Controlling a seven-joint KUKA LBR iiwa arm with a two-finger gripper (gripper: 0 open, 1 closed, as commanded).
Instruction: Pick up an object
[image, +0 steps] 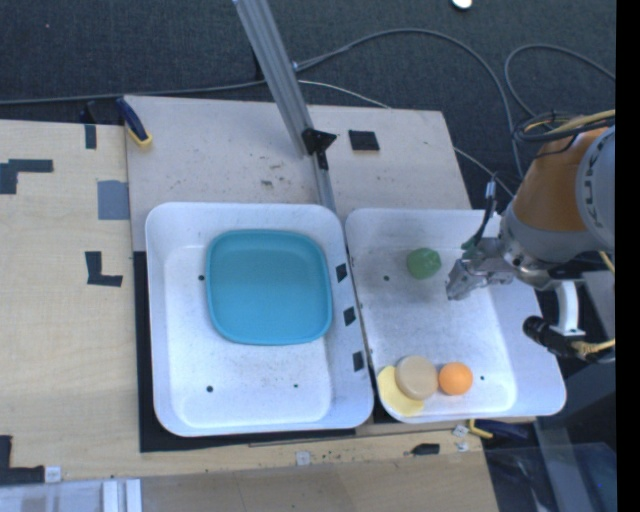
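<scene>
A small green ball lies in the upper middle of the right bin. Near that bin's front edge sit an orange ball and a tan round piece resting on a yellow flat piece. My gripper hangs over the right bin, just right of the green ball and slightly below it, apart from it. Nothing shows between its fingers.
The left bin holds a blue square plate. A grey metal pole slants down to the bins' shared back edge. Cables trail over the dark floor behind. The arm's orange band is at the right.
</scene>
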